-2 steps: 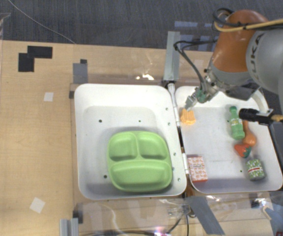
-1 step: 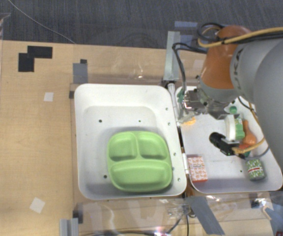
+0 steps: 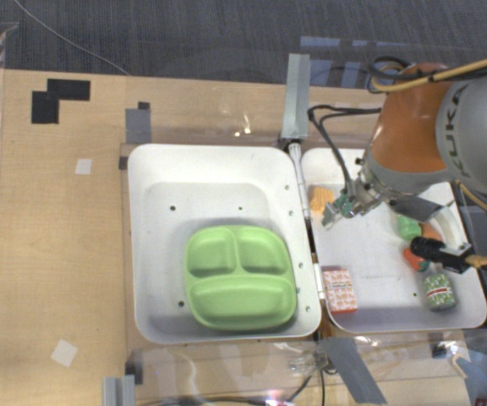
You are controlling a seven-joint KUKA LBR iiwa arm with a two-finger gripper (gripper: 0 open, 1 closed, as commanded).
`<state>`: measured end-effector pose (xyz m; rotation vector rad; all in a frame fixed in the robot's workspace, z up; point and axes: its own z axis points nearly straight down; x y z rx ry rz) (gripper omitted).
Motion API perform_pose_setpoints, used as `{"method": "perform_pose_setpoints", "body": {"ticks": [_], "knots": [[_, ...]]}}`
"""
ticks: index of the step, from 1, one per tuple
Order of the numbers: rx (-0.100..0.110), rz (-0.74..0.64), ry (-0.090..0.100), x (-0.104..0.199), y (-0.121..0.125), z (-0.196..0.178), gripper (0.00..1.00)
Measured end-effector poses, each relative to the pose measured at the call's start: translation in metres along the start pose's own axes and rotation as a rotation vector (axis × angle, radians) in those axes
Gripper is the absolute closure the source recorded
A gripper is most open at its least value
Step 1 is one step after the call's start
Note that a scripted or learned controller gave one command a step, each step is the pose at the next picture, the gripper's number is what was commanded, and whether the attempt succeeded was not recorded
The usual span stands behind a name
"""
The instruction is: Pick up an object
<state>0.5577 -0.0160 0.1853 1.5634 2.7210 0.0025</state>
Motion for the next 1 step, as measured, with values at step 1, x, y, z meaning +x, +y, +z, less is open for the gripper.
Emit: {"method": "perform_pose_setpoints", "body": {"ticks": [1], "knots": [[-0.003, -0.789, -0.002, 0.0186, -0.005, -0.0006, 1.0]]}}
